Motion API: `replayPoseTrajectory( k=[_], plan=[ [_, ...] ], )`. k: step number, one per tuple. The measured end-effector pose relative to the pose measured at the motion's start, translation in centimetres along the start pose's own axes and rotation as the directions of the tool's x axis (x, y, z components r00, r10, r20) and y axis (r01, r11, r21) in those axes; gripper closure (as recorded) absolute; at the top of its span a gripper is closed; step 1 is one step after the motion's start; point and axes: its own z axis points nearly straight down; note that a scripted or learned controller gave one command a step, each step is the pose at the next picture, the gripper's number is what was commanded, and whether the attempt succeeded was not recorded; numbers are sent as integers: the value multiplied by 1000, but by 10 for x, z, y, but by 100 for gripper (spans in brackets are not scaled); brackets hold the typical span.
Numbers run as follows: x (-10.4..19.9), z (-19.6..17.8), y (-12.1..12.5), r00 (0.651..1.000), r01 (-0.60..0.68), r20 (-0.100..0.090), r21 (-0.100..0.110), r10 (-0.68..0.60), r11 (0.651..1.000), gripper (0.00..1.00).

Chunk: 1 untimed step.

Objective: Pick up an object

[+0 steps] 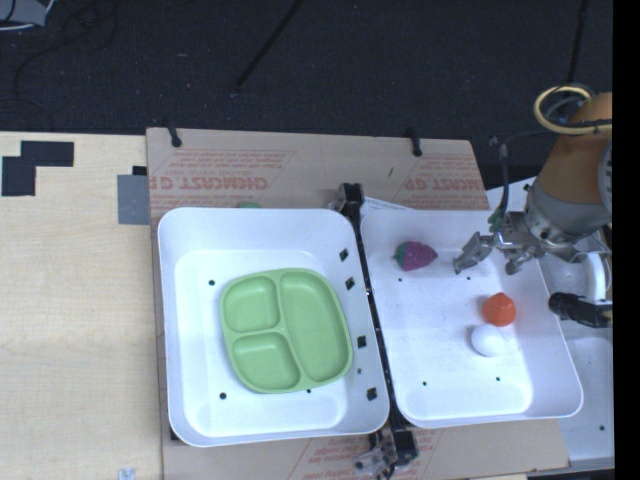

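Note:
The right bin (pixel 440 388) holds three small objects. A purple, berry-like toy (pixel 416 255) lies near its far wall. An orange ball (pixel 499 309) sits toward the right side, touching a white ball (pixel 488 341) just in front of it. My gripper (pixel 492 252) hangs over the far right part of this bin, to the right of the purple toy and above the orange ball. Its fingers (pixel 470 258) are spread apart with nothing between them. The arm's orange band (pixel 580 158) shows at the right edge.
The left bin (pixel 190 368) carries a green three-compartment plate (pixel 285 330). A black divider (pixel 362 308) runs between the bins. Brown cardboard (pixel 300 173) lies under and behind both bins, and a pale wooden bench top (pixel 70 318) extends to the left.

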Motion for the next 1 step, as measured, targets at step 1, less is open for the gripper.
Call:
replayPoseTrajectory(
  k=[1],
  plan=[
    [6, 54, -10, 1000, -2, 0, 1, 2, 1000, 0]
  ],
)
